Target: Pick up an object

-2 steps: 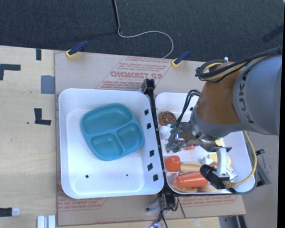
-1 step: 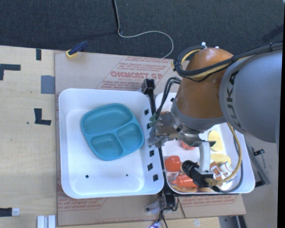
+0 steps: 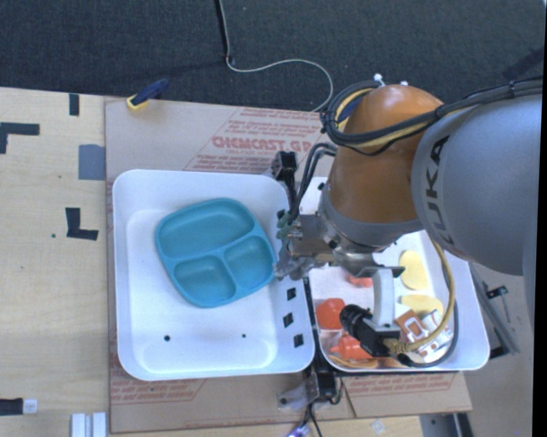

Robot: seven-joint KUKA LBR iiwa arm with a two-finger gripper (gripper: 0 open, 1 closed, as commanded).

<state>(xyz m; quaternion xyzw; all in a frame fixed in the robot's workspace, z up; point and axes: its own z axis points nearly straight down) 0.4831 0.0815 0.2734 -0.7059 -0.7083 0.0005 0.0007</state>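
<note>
A blue divided plate point(image 3: 215, 250) lies in the left white bin point(image 3: 135, 343). The arm, with its orange band, hangs over the right bin point(image 3: 470, 354) and covers most of it. Its gripper point(image 3: 352, 277) points down into that bin, and the wrist hides the fingertips. Small things lie around it: an orange-red piece point(image 3: 328, 311) at the bin's left, another orange piece point(image 3: 345, 350) near the front, a red bit point(image 3: 361, 281) close under the wrist, and pale yellow pieces point(image 3: 415, 272) to the right. Nothing is seen between the fingers.
Both bins sit on a cardboard sheet point(image 3: 249, 145) on the wooden bench. A yellow and blue clip point(image 3: 147, 92) lies at the cardboard's far left corner. A thin white cable point(image 3: 261, 67) runs across the dark floor behind.
</note>
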